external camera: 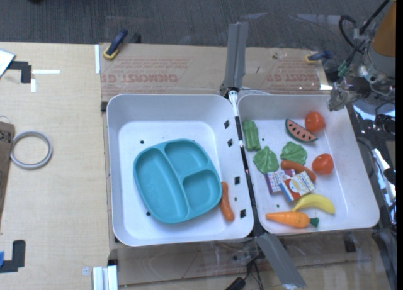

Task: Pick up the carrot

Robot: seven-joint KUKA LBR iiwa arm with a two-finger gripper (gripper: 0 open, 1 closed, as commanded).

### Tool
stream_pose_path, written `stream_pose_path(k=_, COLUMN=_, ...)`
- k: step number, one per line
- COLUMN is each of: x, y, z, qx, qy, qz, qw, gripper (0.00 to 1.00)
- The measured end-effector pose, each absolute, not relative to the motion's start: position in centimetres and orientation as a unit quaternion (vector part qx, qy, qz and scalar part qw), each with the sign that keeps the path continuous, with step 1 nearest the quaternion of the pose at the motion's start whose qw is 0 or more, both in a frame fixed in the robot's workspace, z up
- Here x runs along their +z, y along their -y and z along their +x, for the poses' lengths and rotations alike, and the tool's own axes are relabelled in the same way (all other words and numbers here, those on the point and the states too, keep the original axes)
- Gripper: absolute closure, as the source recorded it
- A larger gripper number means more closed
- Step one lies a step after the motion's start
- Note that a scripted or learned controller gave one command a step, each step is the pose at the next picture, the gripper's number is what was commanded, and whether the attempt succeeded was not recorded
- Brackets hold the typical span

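L bin point(126, 175): blue divided plate point(178, 180) w/ an orange sausage-like piece point(226, 202) just beside its right edge. R bin point(359, 175): carrot point(291, 219) at front edge, banana point(315, 204) just behind it, plus tomatoes, watermelon slice, greens. Gripper point(338, 99) over R bin's back right corner, well apart from carrot; grip state: can't tell.

Orange carrot point(290, 219), flat, right bin's front

Bench point(56, 219) bears two white bins point(119, 175) (perhaps on cardboard point(157, 72)), tape roll point(29, 150).
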State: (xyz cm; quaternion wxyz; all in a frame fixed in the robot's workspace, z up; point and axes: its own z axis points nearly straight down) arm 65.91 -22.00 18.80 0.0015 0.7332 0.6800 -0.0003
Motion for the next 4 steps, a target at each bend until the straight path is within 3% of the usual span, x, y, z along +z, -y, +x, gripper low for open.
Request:
stream_pose_path(k=1, x=32.4, y=17.1, z=65.9, qx=-0.0007, qy=-0.653, qz=0.758, qw=0.001, gripper=1.00)
stream_pose_path(k=2, x=35.0, y=14.3, z=65.9, qx=-0.0011, qy=-0.591, qz=0.807, qw=0.000, gripper=1.00)
stream_pose_path(k=3, x=34.4, y=20.5, z=65.9, qx=-0.0014, qy=-0.636, qz=0.771, qw=0.000, gripper=1.00)
stream_pose_path(k=4, x=31.5, y=19.7, z=65.9, qx=-0.0008, qy=-0.744, qz=0.668, qw=0.000, gripper=1.00)
